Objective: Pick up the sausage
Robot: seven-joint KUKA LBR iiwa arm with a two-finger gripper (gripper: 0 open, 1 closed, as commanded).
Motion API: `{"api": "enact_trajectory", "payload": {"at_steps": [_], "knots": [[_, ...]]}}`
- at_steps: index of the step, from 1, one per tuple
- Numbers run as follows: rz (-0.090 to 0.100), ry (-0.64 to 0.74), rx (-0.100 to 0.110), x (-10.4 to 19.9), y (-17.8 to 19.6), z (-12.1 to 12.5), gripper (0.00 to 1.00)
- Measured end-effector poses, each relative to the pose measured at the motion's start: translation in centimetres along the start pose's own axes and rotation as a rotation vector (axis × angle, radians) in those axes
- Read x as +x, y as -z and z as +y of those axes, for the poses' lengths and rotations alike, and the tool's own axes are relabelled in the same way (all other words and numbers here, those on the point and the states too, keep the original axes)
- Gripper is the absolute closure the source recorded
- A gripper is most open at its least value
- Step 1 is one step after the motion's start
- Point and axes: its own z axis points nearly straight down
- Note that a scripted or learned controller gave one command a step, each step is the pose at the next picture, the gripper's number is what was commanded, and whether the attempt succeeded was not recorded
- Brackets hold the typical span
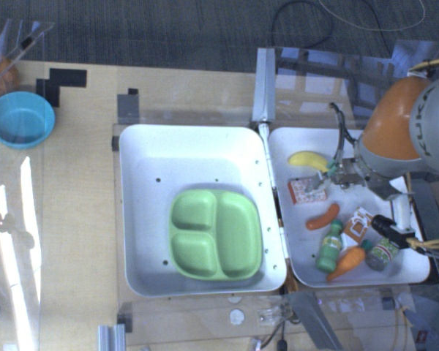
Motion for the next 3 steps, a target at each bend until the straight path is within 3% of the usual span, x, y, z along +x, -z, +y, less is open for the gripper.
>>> {"api": "enact_trajectory", "payload": {"at_steps": [1,2,3], "knots": [[0.004,0.19,0.028,0.3,-1.9,-7.7,0.0],[0.006,0.254,0.028,2.0,-2.2,-0.3,0.0],[0.005,0.256,0.019,2.1,-0.9,0.0,1.0]]}}
